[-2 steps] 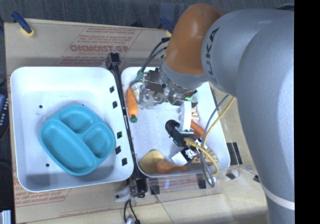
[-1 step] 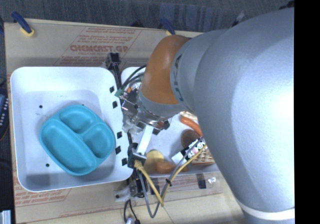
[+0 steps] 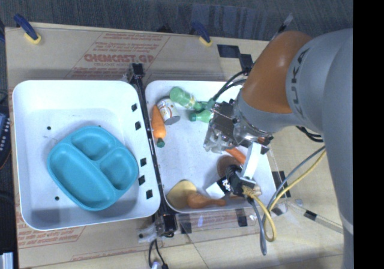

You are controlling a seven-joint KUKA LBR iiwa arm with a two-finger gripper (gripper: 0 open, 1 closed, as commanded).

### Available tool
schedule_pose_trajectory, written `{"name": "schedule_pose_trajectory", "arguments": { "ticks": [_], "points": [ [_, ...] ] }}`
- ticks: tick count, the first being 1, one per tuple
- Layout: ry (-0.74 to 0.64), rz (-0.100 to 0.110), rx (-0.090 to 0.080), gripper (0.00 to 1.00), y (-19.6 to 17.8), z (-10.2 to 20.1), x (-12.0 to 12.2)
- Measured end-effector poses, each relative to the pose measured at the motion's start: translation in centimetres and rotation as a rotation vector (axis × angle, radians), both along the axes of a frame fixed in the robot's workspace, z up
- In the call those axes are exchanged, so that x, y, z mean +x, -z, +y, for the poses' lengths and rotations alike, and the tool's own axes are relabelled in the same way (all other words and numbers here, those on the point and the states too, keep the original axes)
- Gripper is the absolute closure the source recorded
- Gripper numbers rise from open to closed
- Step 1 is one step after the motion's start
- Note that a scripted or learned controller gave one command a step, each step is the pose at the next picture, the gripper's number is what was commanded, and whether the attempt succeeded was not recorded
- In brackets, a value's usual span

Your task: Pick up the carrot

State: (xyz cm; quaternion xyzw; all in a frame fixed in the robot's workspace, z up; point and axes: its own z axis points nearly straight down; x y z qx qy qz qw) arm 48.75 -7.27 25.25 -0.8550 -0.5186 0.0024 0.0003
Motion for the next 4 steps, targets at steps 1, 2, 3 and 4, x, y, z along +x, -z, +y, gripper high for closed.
{"name": "schedule_pose_trajectory", "arguments": {
  "ticks": [1, 2, 3, 4],
  "points": [
    [-0.006, 0.003, 0.003, 0.0, 0.2, 0.4, 0.0],
    [0.099, 0.008, 0.003, 0.0, 6.4, 4.3, 7.7],
    [0.149, 0.003, 0.005, 0.0, 6.1, 4.5, 11.2],
    [0.148, 0.004, 0.004, 0.0, 6.1, 4.5, 11.2]
  ]
}}
